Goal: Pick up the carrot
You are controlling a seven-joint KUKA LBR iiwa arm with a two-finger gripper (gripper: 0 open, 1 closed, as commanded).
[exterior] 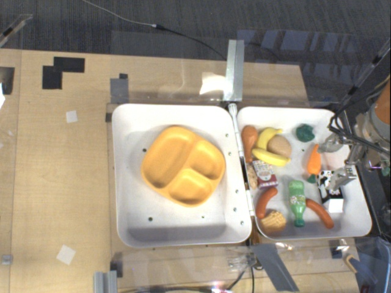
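The carrot is a small orange toy with a green top at its near end. It lies lengthwise in the right part of the right bin. My gripper hangs just to the right of the carrot, at the end of the arm coming in from the right edge. Its two metal fingers point left and stand apart, with only the bin floor between them. The gripper is open and holds nothing.
The right bin also holds a green lump, a banana, a brown potato, sausages, a green bottle, corn, a packet and a white block. A yellow divided plate lies in the left bin.
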